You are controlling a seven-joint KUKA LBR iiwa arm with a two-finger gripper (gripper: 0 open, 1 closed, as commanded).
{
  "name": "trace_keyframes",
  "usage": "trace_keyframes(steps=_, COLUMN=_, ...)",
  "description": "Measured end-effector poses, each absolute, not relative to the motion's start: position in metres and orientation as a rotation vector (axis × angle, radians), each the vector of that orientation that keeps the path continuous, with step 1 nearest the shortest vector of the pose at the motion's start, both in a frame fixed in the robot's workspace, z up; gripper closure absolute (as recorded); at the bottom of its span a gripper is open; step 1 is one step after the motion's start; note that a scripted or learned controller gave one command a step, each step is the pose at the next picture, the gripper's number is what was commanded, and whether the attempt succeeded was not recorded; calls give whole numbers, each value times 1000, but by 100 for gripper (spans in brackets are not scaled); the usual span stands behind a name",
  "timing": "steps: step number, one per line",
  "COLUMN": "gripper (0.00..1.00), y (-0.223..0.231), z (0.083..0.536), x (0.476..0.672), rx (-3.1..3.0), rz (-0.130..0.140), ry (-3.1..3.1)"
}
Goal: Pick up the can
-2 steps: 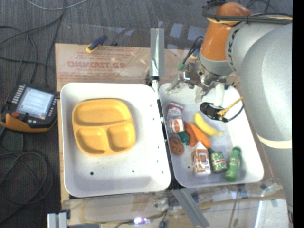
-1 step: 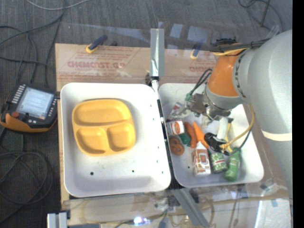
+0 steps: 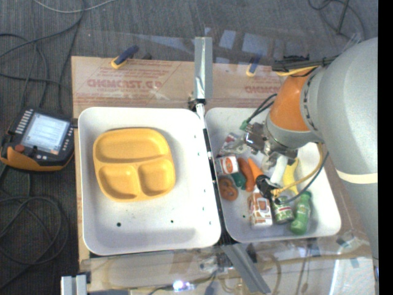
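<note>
A small can with a red and white label lies near the left wall of the right bin. My gripper hangs low over the upper middle of that bin, just up and to the right of the can, and the wrist above hides how its fingers stand. An orange carrot lies between the can and the wrist. Nothing shows as held.
The right bin also holds a brown round piece, a red and white carton, a dark tin, a green bottle and a yellow banana. A yellow divided plate sits in the left bin.
</note>
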State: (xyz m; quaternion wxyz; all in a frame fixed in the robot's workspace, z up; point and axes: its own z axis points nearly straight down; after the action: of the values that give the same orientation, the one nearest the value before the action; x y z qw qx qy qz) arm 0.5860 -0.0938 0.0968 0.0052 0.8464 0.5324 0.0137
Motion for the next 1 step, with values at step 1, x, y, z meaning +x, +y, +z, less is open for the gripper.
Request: trace_keyframes(steps=1, gripper=0, y=-94, z=97, x=586, rx=2650, rz=42, ry=1666)
